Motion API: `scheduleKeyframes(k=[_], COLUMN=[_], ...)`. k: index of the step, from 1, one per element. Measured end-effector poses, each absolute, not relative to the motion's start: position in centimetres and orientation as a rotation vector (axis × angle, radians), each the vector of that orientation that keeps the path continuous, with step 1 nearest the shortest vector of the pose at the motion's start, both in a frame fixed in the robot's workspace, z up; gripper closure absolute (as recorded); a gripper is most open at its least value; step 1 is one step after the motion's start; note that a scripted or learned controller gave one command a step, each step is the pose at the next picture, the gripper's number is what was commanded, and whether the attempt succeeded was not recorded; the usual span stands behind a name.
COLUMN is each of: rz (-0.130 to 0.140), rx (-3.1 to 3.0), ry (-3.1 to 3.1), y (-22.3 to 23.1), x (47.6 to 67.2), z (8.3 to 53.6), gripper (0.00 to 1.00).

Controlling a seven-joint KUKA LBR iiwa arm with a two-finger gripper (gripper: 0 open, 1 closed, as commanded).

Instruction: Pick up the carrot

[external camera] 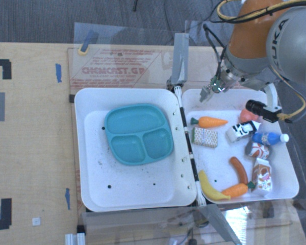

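Note:
An orange carrot (212, 121) with a green top lies in the right bin (222, 157), near its upper left, pointing right. A second, smaller carrot (236, 190) lies near the bin's front edge beside a banana (211, 188). My gripper (209, 91) hangs over the bin's back left corner, a short way above and behind the first carrot. Its fingers stand open with nothing between them.
The right bin also holds a speckled block (205, 137), a brown sausage (239, 170), a small carton (262, 176), a blue bottle (268, 138), a can (256, 149) and a black-and-white toy (239, 130). In the left bin (89, 152) sits a teal divided plate (138, 134).

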State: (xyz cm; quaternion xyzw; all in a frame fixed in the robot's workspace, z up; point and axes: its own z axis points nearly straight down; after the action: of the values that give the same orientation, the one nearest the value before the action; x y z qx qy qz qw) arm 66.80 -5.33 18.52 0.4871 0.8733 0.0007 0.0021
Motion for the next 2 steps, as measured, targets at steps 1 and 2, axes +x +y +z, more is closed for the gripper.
scheduleKeyframes(k=[1, 2], rz=[0.003, 0.003], rx=[1.529, 1.529], ry=[2.74, 2.74], y=[-5.38, -5.38], x=[66.79, 66.79], z=[18.52, 18.52], gripper=[0.0, 0.0])
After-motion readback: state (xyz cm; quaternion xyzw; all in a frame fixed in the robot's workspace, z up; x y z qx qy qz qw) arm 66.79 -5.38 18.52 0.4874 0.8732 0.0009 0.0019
